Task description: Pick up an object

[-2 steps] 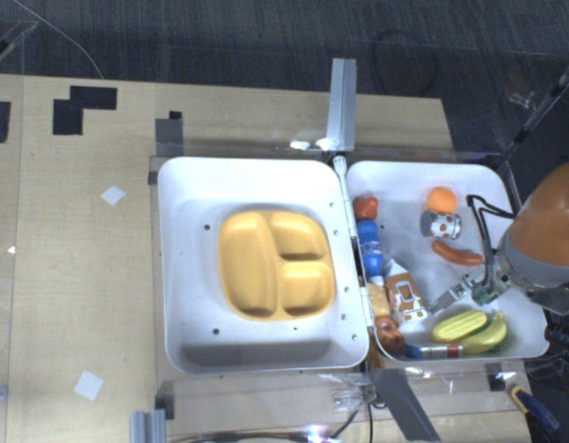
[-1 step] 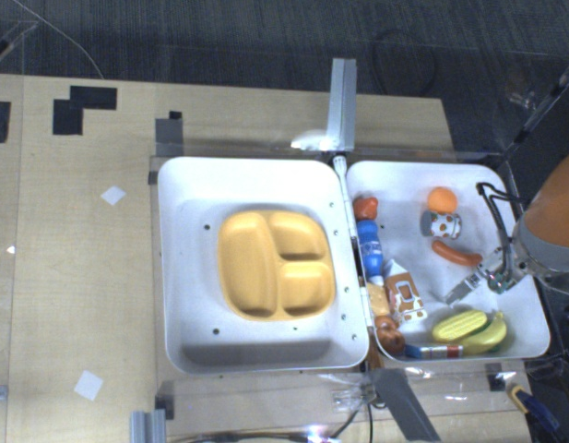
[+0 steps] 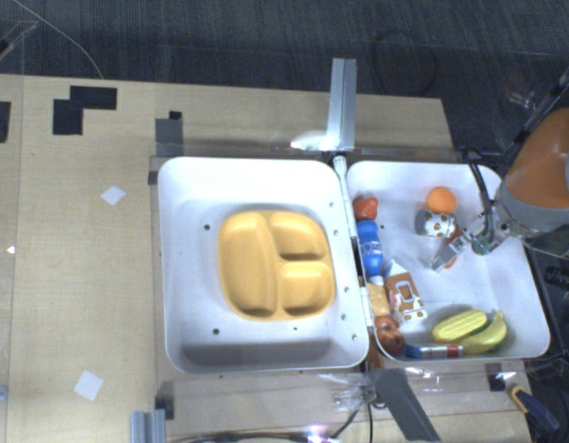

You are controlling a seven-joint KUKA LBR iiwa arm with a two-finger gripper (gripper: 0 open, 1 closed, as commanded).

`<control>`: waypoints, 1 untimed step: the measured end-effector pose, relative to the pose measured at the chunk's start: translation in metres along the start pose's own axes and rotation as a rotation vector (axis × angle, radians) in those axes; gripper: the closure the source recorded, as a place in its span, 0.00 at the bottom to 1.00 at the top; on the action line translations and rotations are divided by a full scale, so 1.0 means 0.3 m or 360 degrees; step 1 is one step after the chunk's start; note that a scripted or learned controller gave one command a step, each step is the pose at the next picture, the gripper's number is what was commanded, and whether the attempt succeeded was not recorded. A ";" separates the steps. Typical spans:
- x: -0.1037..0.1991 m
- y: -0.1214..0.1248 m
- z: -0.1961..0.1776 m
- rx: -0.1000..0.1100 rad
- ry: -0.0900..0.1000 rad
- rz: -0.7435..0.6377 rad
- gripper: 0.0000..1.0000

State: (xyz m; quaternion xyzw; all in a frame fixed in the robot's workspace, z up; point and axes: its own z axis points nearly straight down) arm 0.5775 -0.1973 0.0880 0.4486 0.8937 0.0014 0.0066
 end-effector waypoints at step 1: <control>0.047 0.330 0.007 -0.0001 0.0008 0.0273 0.00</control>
